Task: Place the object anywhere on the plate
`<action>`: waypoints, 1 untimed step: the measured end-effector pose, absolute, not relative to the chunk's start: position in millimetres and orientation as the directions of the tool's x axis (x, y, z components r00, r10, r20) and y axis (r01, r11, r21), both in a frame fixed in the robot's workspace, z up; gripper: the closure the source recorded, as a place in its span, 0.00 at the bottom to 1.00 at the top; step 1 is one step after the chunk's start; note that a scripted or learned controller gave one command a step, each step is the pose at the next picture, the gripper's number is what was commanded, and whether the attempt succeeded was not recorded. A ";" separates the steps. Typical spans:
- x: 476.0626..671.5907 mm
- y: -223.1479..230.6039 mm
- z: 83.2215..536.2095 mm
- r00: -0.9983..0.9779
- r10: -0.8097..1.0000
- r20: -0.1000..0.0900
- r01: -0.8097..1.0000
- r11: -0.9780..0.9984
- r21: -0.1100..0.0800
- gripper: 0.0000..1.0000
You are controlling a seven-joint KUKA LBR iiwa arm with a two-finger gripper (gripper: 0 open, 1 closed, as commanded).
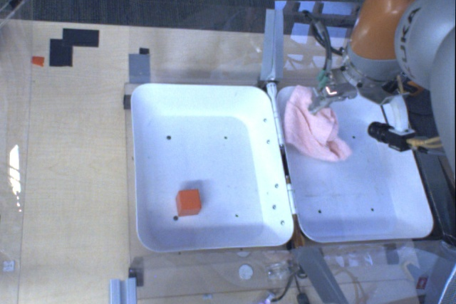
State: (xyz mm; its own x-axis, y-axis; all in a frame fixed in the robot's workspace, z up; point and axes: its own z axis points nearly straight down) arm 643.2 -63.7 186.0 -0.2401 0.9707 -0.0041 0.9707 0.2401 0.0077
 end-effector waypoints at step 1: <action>645.8 -62.2 226.9 -0.249 0.968 -0.005 0.968 0.249 0.011 1.00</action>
State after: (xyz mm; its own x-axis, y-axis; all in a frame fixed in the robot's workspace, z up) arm 645.8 -62.2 226.9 -0.2491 0.9685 -0.0046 0.9684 0.2491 0.0113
